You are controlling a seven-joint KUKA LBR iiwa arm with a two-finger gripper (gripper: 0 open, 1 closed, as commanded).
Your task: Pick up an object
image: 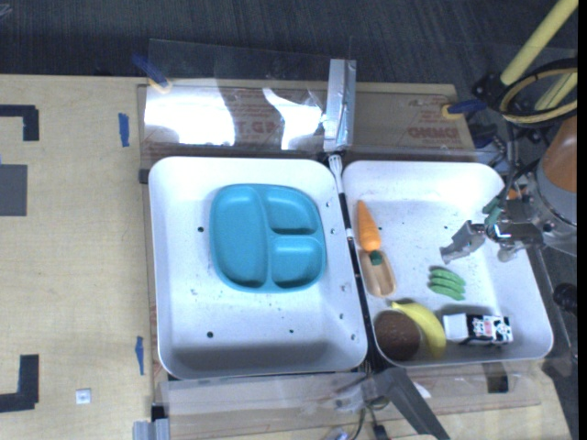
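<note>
My gripper (482, 248) hangs over the right side of the right bin (417, 183), its two fingers spread open with nothing between them. The left fingertip (456, 247) sits just above a green pea pod (448, 282) lying on the bin floor. Along the bin's left wall lie an orange carrot (368, 226) and a tan wooden piece (379, 274). At the front are a brown round fruit (398, 335), a yellow banana (427, 323) and a small black-and-white toy (477, 328).
The left bin (174, 273) holds a blue divided plate (269, 236). A ridge where the two bins meet (347, 246) separates them. Yellow hoses and cables (541, 81) crowd the back right, near the arm's orange band (561, 159).
</note>
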